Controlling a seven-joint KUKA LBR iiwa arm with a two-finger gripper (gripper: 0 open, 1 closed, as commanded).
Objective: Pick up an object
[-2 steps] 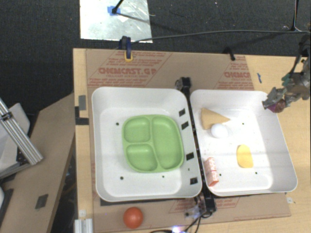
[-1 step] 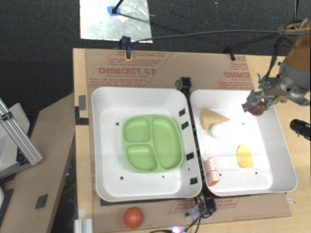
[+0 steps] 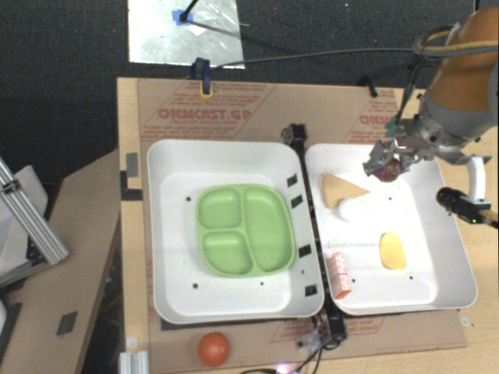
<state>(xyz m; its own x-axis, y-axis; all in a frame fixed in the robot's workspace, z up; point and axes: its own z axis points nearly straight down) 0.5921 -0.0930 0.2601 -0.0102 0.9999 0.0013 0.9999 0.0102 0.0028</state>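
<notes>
Right bin: gripper over its far side, fingers clenched on a small dark maroon object. Tan wedge and white ball near its centre; yellow oval piece nearer its front; pink can at its left wall.

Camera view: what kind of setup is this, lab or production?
Most likely a robot grasping test bench in a lab, not a production line. Two white bins sit side by side on a board, the arm's claw hangs over the right bin, and the contents are toy-like: a green divided tray, a yellow piece.
</notes>
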